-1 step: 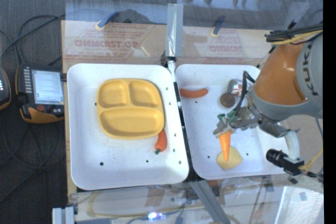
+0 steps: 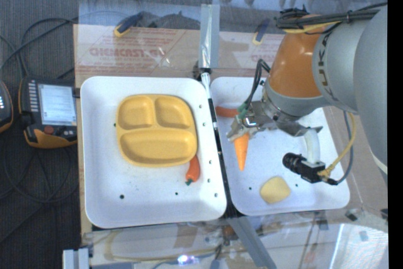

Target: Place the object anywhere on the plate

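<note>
At the centre-right of the frame, the gripper [image 2: 242,129] hangs low in the right bin [image 2: 327,198], right over the thick end of a toy carrot [image 2: 240,152] that points down-frame, presumably its target; whether its fingers are open or closed on the carrot I cannot tell. The yellow divided plate [image 2: 155,128] waits in the left bin [image 2: 101,192], a red pepper [image 2: 192,170] at its lower-right edge.

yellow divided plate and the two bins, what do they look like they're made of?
Yellow plate: likely molded plastic, smooth semi-matte; one uniform color, rounded compartment ridges, soft sheen.
Left bin and right bin: probably thin formed plastic, white and smooth; rounded corners, shallow raised lips, small dark holes in the left bin's floor. Painted metal can't be ruled out.
</note>
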